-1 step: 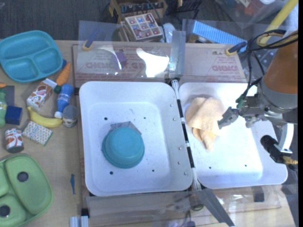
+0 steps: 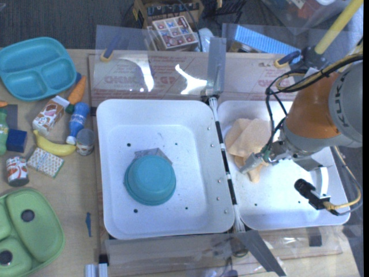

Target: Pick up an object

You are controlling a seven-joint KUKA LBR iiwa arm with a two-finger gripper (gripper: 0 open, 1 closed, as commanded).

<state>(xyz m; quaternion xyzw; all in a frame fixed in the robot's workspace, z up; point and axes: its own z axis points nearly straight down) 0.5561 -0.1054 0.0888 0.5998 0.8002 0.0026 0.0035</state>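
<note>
Two shallow white plastic bins sit side by side. The left bin [image 2: 115, 212] holds one round teal plastic bowl [image 2: 150, 180], upside down over a grey scrap. The right bin [image 2: 277, 218] holds one crumpled tan cloth [image 2: 247, 137]. My grey-and-orange arm [image 2: 314, 114] (letters "KU" readable) reaches into it. My two-finger gripper [image 2: 252, 164] rests at the cloth's lower edge; I cannot tell how far it is open or whether it grips anything.

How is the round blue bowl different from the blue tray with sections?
The round teal-blue bowl sits upside down inside the left white bin; the blue sectioned plastic tray lies right way up on the wooden bench, outside the bins. The bowl is round and deep; the tray is flat, wide and divided into compartments. Both are similar blue plastic.
</note>
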